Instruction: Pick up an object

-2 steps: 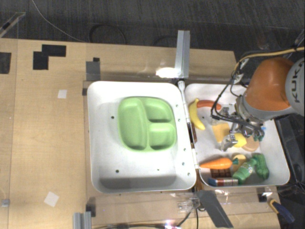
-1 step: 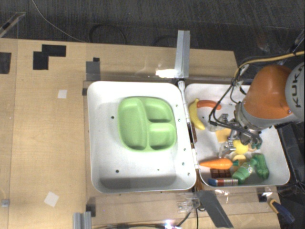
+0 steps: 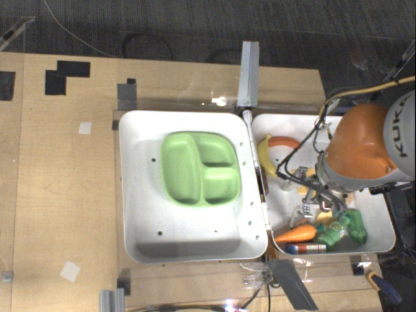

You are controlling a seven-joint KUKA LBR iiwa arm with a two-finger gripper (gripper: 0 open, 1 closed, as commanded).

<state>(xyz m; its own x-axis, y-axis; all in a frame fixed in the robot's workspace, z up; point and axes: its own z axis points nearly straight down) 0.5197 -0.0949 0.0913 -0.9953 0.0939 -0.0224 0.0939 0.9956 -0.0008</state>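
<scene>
The right bin [image 3: 383, 239] holds several small objects. An orange carrot [image 3: 296, 234] lies along its front wall, with a red and blue marker [image 3: 305, 247] just in front of it. A green toy [image 3: 344, 227] lies to the carrot's right. A yellow banana [image 3: 264, 156] and an orange and white piece [image 3: 283, 144] rest at the back left. My gripper [image 3: 313, 207] hangs low in the bin, just above and behind the carrot, under the orange wrist band [image 3: 357, 142]. The arm hides the bin's middle.
The left bin [image 3: 140, 239] holds a light green divided plate [image 3: 198, 168]. A metal divider [image 3: 257, 174] separates the two bins. Black cables [image 3: 299, 151] loop from the wrist over the right bin's back. Wooden bench surface [image 3: 58, 194] spreads to the left.
</scene>
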